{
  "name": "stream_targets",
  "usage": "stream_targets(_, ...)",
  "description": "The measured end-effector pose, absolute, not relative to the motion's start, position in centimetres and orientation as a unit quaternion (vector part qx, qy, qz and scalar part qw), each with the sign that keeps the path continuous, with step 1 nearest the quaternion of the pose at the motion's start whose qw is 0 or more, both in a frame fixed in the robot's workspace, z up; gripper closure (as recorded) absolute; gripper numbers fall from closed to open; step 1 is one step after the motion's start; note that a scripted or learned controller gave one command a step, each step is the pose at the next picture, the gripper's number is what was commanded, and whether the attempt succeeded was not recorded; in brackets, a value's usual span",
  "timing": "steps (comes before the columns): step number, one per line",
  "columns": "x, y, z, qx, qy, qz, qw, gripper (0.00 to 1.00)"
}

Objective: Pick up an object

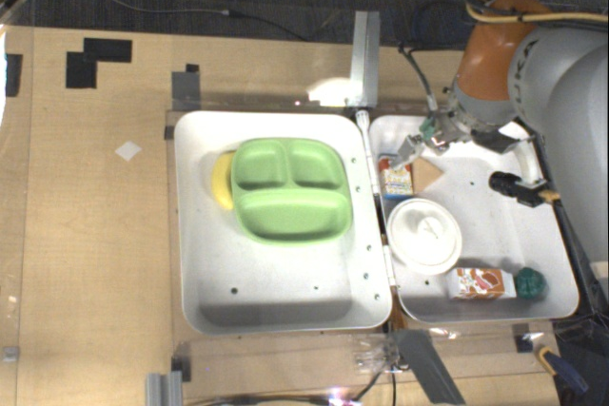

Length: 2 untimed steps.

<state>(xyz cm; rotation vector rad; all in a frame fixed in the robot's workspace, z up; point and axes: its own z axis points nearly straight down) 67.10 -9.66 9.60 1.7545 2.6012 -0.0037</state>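
My gripper (pixel 419 144) hangs over the far left corner of the right bin (pixel 561 295), reaching in from the right. Just below it lie a small red and white carton (pixel 395 177) and a brown cardboard piece (pixel 428 172); nothing shows between the fingers. A white round bowl (pixel 424 234) sits at the bin's left middle. Along the near wall lie a red and white packet (pixel 479 282) and a small green ball (pixel 530 282).
The left bin (pixel 276 295) holds a green divided tray (pixel 290 189) with a yellow object (pixel 221 182) partly hidden under its left edge. A metal post (pixel 365 62) stands behind the divider between the bins. The grey arm (pixel 561 81) covers the right bin's far right corner.
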Motion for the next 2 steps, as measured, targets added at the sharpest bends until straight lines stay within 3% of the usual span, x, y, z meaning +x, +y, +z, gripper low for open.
stream_targets(1,67.60,-9.49,11.07,0.557,0.831,0.0039,0.012,1.00)
stream_targets(2,67.32,-8.98,10.80,0.555,0.832,0.0028,0.003,0.00)
